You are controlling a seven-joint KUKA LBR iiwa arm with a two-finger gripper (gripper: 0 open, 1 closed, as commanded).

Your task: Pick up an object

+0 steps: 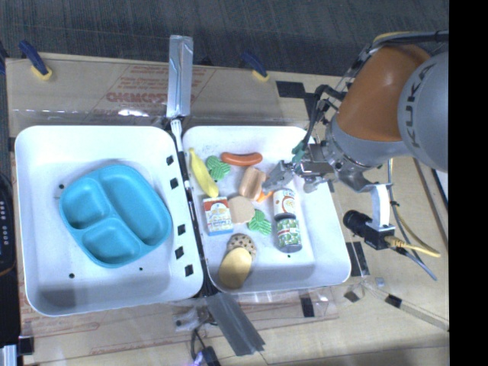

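Currently, findings run from the near edge of the bench to the far edge.

Near corner of right bin (pixel 324 269): yellow lemon-shaped toy (pixel 235 268); smooth and rounded, judged light but slippery; a cookie (pixel 241 242) touches its far side.

Middle of right bin: green-labelled jar (pixel 289 232) lying just beside a second small bottle (pixel 284 201); judged rigid and light, best taken across the narrow body, though round sides may roll.

Left of jar: small carton (pixel 217 216), flat-sided, judged the easiest hold.

Far part of right bin: banana (pixel 202 172), sausage (pixel 242 158), bread roll (pixel 251 181); crowded, touching or nearly so.

Gripper (pixel 280 174): low over the right bin's far right part, near the bread roll; fingers look spread apart, nothing seen between them.

Left bin (pixel 30 204): blue divided tray (pixel 114 213).
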